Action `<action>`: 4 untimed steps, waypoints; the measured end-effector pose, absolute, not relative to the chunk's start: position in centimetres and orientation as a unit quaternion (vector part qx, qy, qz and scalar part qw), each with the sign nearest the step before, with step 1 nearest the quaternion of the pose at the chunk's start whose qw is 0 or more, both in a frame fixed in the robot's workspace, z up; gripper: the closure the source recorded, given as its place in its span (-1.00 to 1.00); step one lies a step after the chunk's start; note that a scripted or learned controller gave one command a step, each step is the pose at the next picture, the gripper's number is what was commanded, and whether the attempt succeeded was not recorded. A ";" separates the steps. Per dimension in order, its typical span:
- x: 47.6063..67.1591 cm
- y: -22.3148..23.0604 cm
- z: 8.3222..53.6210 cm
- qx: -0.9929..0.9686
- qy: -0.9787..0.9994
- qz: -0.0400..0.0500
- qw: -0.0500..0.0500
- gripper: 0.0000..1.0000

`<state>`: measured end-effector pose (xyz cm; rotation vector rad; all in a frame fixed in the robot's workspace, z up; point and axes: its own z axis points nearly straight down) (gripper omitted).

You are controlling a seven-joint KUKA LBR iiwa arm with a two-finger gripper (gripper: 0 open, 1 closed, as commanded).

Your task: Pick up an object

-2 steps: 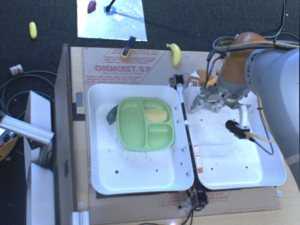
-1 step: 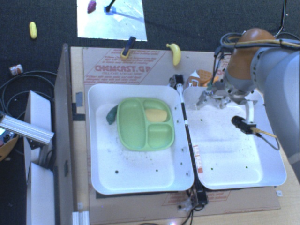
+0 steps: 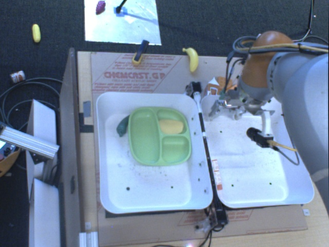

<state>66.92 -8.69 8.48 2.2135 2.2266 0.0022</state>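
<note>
The left white bin (image 3: 113, 189) holds a green divided plate (image 3: 149, 143). A yellow object (image 3: 171, 125) lies in the plate's upper right compartment. A dark teal object (image 3: 123, 125) rests against the plate's left edge. My gripper (image 3: 219, 107) is low over the far left corner of the right bin (image 3: 257, 189), pointing toward the divider between the bins. A small orange and white object (image 3: 214, 88) sits just beyond the gripper at the bin's far rim, partly hidden by the wrist. Nothing shows between the gripper and the bin floor.
A yellow banana (image 3: 193, 59) and a yellow-and-black tool (image 3: 139, 52) lie on the cardboard behind the bins. On the floor farther back are a shiny sheet (image 3: 139, 24) with a purple item (image 3: 101, 6), and a small yellow item (image 3: 36, 32).
</note>
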 end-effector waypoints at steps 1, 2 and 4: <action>66.9 -10.0 8.5 0.707 0.708 0.001 0.001 -1.00; 66.9 -9.4 8.5 0.706 0.709 0.001 0.001 -1.00; 66.9 -10.0 8.5 0.706 0.708 0.001 0.001 -1.00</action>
